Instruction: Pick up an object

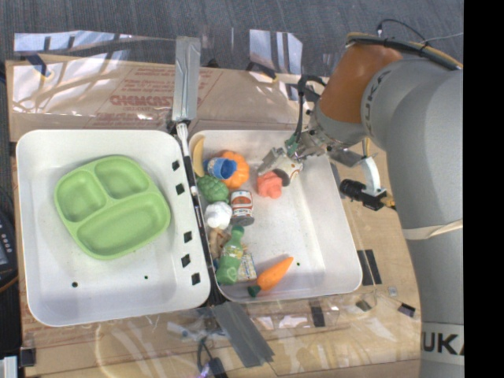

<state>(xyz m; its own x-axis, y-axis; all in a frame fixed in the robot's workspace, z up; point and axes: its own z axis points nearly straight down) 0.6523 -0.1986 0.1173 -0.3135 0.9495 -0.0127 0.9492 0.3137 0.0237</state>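
My gripper (278, 166) hangs over the back of the right bin (331, 235), its two fingers spread apart with nothing between them. A pink toy (269, 185) lies just below and in front of the fingertips. To its left sit an orange pumpkin-like toy (234, 167), a blue-topped piece (215, 166), a green broccoli (211, 188), a small can (242, 206), a white garlic-like toy (218, 213) and a green bottle (230, 258). A carrot (273, 274) lies near the front wall.
The left bin (31, 211) holds a green divided plate (112, 205). A banana (197, 150) rests at the right bin's back left corner. The grey arm (409, 132) fills the right side above the bench.
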